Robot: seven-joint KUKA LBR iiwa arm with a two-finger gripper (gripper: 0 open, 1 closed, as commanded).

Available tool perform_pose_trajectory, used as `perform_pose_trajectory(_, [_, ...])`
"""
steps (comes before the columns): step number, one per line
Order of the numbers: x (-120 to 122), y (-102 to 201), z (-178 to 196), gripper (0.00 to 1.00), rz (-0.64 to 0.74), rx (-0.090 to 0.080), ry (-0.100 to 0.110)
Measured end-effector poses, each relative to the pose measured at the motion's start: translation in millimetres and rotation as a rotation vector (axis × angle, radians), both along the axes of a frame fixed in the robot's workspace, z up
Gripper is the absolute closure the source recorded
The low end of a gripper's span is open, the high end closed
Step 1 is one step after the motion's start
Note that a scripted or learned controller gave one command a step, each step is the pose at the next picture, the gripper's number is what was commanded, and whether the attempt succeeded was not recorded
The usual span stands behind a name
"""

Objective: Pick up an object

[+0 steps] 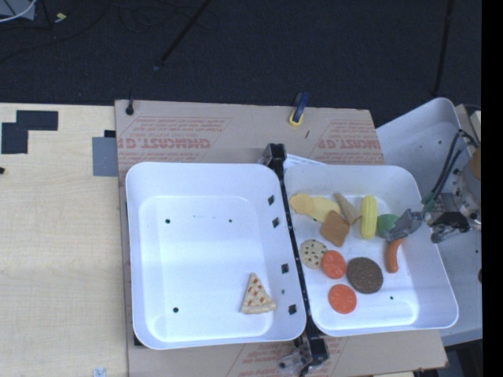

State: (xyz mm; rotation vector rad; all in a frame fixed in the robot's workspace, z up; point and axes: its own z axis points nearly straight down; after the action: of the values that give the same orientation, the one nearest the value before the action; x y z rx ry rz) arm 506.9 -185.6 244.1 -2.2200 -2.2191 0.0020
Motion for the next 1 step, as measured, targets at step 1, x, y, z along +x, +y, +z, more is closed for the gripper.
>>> perform_pose_trajectory(1, [-32.0, -2.2, -161.7, 0.0, -0.001, 0.003, 0.001])
